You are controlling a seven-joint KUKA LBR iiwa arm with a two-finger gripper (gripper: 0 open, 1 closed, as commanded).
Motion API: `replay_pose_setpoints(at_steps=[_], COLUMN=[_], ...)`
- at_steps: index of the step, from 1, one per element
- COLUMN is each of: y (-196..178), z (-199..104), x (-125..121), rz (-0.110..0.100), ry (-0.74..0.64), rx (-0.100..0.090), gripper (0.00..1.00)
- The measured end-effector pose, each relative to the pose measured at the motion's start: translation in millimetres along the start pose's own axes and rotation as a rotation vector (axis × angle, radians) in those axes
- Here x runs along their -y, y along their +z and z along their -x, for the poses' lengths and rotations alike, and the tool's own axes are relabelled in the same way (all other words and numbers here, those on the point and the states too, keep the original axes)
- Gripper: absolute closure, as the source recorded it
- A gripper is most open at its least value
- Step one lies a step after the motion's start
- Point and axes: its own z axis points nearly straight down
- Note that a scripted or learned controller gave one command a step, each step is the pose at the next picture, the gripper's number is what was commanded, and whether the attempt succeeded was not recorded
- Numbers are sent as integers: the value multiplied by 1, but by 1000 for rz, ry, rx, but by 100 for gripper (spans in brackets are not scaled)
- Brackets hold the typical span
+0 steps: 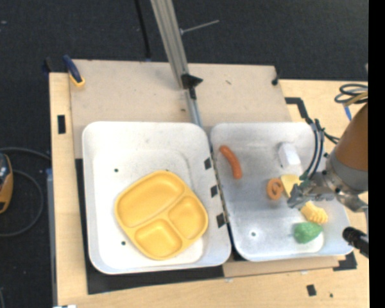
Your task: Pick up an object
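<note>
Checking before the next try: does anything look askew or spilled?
Nothing is spilled. The yellow tray lies at a skew in the left bin. The sausage and other small items stay inside the right bin.

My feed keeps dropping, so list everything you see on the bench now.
bins: 2, white, side by side on the bench
tray: 1, yellow, three compartments, in the left bin
sausage: 1, orange, right bin, upper left
white piece: 1, right bin, upper right
pretzel: 1, orange-brown, right bin, middle
yellow piece: 1, right bin, lower right
green piece: 1, right bin, near the front edge
arm: 1, grey and orange, over the right bin's right side
</note>
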Motion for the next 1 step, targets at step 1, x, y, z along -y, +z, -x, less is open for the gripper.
replay_pose_setpoints(at_steps=[1], y=[-36], z=[2], x=[-2], rz=[-1], ry=[-7], rx=[-1], gripper=[100])
